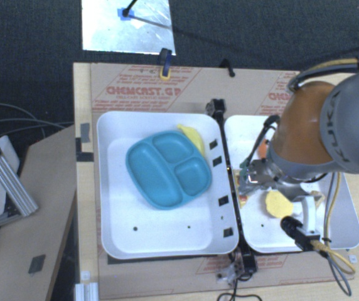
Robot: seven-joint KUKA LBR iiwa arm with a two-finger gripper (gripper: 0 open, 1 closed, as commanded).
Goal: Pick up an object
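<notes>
**A:** Target, quick?

**B:** Yellow lump (278,204), lying flat on the floor of the right bin (349,231), around the bin's middle and a bit to its near side.

**A:** Gripper?

**B:** The gripper (250,177) is low by the right bin's left wall. Open or shut I cannot tell, because the wrist covers it. I see nothing held.

**A:** Which way to go?

**B:** From the gripper, the lump sits further into the right bin and toward its near edge. It's near, probably not touching. It's a roundish blob with no clear long axis.

**A:** Surface and room?

**B:** Smooth white floor, bare on the lump's near side. The arm crowds the far side. Left of the right bin is the left bin (123,231), with a blue divided plate (167,168) and a yellow piece (192,137) at the plate's far edge.
</notes>
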